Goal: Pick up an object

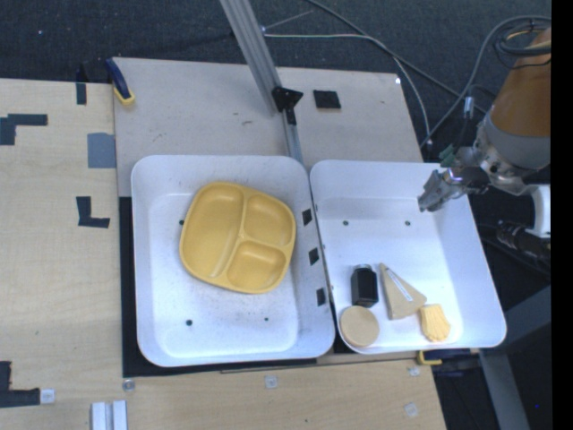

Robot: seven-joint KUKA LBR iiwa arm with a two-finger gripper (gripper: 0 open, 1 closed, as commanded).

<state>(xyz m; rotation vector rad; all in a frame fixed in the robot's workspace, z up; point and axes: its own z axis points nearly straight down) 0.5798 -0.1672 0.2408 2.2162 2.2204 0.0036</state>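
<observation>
Candidate object: black block [363, 286], lower middle of the right bin [466, 240], among a tan disc [360, 326], a beige wedge [400, 292] and a yellow piece [435, 322].
Handling (judged): probably light and rigid; smooth faces may slip.
Hold point (judged): across its two long sides, which stand clear of the wedge.
Appearance: small, dark, upright rectangle, slightly glossy.
Claw [431, 195]: hangs at the bin's upper right, nothing seen in it; released or clenched cannot be told.
Left bin [148, 240]: holds a yellow divided plate [238, 236].
</observation>
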